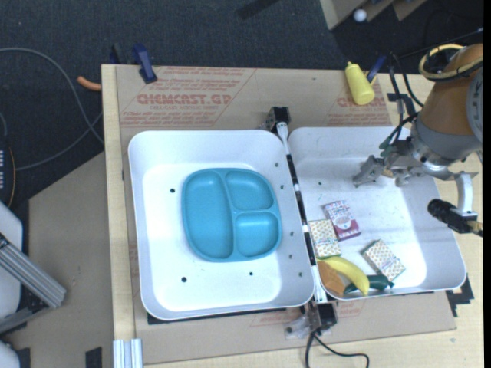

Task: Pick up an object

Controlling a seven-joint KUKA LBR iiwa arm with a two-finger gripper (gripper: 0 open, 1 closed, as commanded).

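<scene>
Camera view looks down on the tabletop (192,90) with two shallow white bins side by side. The left white bin (153,159) holds a blue plastic divided plate (230,213), sitting flat in the middle. The right white bin (430,259) is where the small stuff is, so that's where any pick has to happen.

Candidates, all clustered in the near part of the right bin: a small patterned packet with a pink-red label (341,219), a second flat patterned packet (324,238) just beside it toward the divider, a third patterned packet (383,259) a little apart to the right, and a yellow toy banana (347,274) lying against the near wall with what looks like an orange-brown piece under it.

The gripper (377,169) is at the far side of the right bin, low over bare bin floor, well apart from all of those things. Its fingers look spread, with nothing between them.

So I'd call this the approach step: nothing grabbed yet, the task basically at the start. The next move calls for travelling toward the near end of the bin, lining up over one item, then dropping and closing. The flat packets look tricky to pinch off the floor; the banana seems the friendlier target, though it's snug against the wall.
</scene>
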